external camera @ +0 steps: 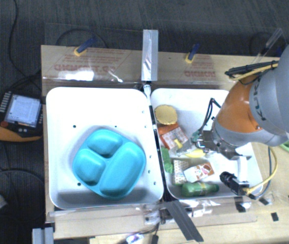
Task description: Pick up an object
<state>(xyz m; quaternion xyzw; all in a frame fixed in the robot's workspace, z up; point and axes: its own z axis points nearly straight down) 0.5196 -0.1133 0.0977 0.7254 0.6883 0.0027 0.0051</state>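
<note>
hand (pixel 197 145) low in right bin (pixel 195 99) – seemingly over the clutter.

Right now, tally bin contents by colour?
Blue: 1, tray
Gold: 1, lid
Orange: 1, packet
Green: 1, bottle
White: 1, packet
Total: 5 told apart; the pile under the gripper may hide more.
</note>
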